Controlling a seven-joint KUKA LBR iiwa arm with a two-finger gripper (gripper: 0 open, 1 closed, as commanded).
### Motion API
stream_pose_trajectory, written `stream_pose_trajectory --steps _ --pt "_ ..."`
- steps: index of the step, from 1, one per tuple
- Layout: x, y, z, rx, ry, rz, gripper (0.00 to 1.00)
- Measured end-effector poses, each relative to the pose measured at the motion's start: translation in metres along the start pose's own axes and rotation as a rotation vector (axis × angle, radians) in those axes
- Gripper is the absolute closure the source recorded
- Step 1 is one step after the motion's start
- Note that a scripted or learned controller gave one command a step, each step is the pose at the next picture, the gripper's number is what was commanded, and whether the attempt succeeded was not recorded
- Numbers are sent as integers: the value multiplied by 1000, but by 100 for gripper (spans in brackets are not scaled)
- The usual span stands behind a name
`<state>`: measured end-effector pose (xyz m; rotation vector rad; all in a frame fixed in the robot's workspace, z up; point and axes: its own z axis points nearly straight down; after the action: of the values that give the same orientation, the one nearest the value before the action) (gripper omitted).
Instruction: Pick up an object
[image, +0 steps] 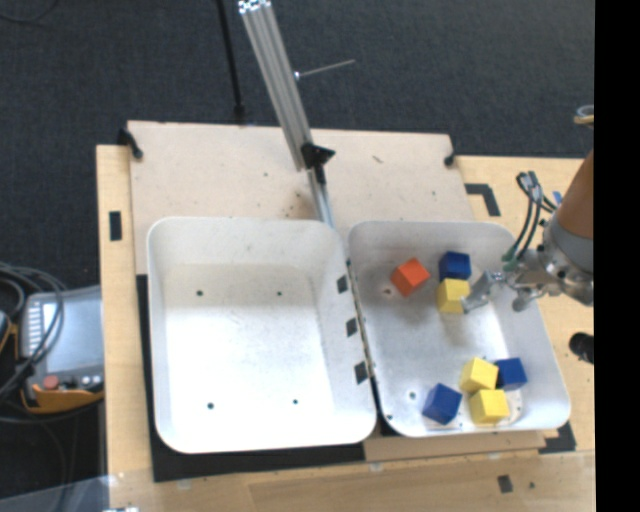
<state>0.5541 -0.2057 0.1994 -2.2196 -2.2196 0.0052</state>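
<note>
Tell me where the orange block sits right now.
The orange block lies in the right bin, in its upper left part, just left of a blue block and a yellow block near the gripper.

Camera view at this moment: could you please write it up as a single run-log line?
gripper beside yellow cube, nothing seen held | orange cube and blue cube nearby | all blocks in right bin

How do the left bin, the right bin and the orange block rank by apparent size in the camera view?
Left bin largest. Right bin next; its far edge sits behind the arm. Orange block smallest.
</note>
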Motion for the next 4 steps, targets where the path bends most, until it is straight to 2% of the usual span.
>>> stream_pose_trajectory --steps 2,3,4 --pt "3 9 98 -1 -1 2 0" --pt "2 11 83 -10 -1 7 100" --pt "-4 18 37 -11 -2 -1 100"
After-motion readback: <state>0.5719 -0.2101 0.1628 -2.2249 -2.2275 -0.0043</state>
